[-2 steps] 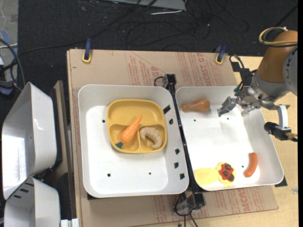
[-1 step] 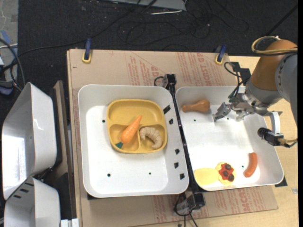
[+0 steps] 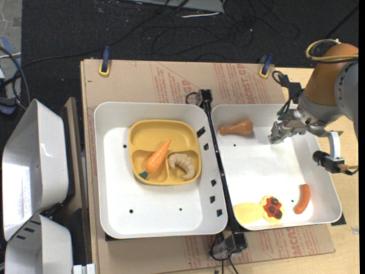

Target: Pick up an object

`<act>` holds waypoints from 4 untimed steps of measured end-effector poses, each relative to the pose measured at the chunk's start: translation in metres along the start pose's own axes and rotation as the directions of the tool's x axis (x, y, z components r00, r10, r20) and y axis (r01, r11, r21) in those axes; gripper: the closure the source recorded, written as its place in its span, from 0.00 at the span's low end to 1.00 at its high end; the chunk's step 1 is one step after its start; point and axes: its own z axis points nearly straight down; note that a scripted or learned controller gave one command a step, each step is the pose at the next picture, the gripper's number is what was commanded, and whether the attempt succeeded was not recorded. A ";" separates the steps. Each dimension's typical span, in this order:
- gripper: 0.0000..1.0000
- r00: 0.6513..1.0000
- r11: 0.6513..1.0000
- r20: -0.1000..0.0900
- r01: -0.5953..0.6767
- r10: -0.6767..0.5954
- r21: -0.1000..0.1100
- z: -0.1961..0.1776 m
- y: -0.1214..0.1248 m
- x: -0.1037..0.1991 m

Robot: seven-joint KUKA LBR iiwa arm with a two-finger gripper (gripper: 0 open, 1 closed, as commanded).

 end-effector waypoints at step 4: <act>1.00 1.000 1.000 -0.002 0.005 -0.005 0.004 -0.146 0.013 0.054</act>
